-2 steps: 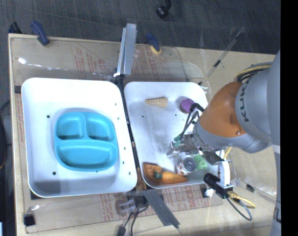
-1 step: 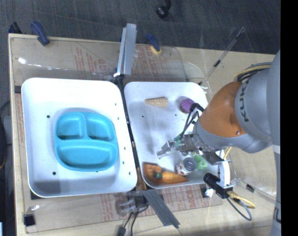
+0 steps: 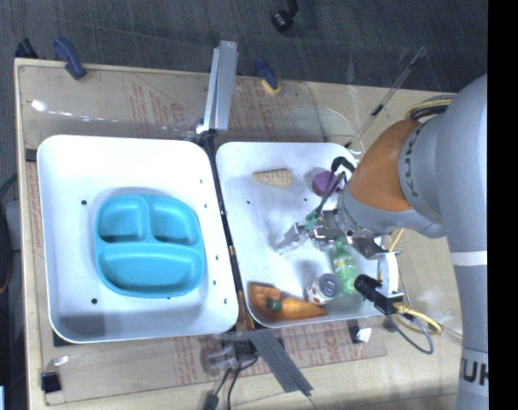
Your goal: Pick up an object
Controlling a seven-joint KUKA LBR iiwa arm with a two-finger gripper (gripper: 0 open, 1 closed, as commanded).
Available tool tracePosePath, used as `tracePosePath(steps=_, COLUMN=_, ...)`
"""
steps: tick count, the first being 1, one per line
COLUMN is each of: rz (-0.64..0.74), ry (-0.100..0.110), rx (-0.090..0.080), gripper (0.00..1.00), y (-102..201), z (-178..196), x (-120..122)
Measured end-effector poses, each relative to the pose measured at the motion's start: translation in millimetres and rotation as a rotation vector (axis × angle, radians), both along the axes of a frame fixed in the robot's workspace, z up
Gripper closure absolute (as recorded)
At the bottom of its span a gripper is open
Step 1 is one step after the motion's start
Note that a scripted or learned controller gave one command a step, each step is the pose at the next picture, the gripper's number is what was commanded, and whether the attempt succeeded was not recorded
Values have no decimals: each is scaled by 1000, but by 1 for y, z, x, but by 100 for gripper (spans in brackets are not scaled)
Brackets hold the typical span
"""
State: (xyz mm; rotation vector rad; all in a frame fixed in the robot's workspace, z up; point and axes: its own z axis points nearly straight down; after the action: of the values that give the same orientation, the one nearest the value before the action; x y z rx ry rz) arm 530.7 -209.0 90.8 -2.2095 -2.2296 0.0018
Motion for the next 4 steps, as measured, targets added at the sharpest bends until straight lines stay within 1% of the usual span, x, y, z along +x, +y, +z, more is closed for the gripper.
tracePosePath(steps=1, rz=-1, ry=-1, rx=0, gripper=0, y=0, z=1, x=72)
tracePosePath(steps=2, rz=0, ry=-1, rx=0, gripper=0, y=20, z=1, x=-32)
tracePosePath(steps=3, rz=-4, ry=-1, rx=0, gripper=0, y=-1, z=1, x=29)
tracePosePath(steps=4, rz=0, ry=-1, rx=-1, gripper=0, y=0, z=1, x=120)
